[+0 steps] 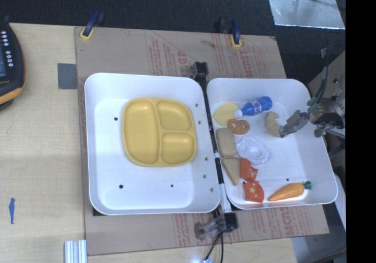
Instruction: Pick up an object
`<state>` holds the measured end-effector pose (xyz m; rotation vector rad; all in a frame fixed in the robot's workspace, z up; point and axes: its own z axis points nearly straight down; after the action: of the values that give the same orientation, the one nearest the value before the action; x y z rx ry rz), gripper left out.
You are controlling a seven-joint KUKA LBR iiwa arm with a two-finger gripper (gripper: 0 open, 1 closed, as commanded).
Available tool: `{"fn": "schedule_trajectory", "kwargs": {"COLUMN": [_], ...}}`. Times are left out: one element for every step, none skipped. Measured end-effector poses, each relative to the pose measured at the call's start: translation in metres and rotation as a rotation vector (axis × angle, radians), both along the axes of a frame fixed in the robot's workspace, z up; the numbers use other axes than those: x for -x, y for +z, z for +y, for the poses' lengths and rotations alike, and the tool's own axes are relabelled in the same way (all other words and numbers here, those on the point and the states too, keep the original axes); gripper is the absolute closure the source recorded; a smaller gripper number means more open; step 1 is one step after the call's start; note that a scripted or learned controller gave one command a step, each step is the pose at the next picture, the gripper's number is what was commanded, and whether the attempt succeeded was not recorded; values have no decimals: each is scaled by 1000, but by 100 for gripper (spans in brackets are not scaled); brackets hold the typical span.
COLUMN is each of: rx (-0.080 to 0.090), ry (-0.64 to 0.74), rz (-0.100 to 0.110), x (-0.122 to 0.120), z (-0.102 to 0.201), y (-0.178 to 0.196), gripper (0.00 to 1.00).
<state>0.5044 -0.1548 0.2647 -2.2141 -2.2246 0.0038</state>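
Yellow divided plate (158, 132) lies in left bin (100, 197); right bin (320, 165) holds blue bottle (257, 105), pretzel (238, 126), carrot (288, 192); gripper (294, 122) sits over right bin's right side.

Arm cut off at right edge; tool (292, 124) finger gap unclear; left-edge controller (8, 68) half cropped.

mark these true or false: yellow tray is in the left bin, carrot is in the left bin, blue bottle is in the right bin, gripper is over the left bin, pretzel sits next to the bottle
1. The yellow divided tray lies in the left bin. True.
2. The carrot lies in the left bin. False: it lies in the right bin, near its lower right corner.
3. The blue bottle lies in the right bin. True.
4. The gripper is over the left bin. False: it is at the right bin's right side.
5. The pretzel sits just below and left of the bottle. True.
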Motion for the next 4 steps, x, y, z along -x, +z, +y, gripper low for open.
{"fn": "schedule_trajectory", "kwargs": {"rx": [-3,-3,0,9], "ry": [7,-4,0,-5], "rz": [8,-2,-3,-5], "x": [-19,11,10,10], "z": [66,33,32,28], "y": [-87,-174,-160,-160], "gripper": [0,0,100,0]}}
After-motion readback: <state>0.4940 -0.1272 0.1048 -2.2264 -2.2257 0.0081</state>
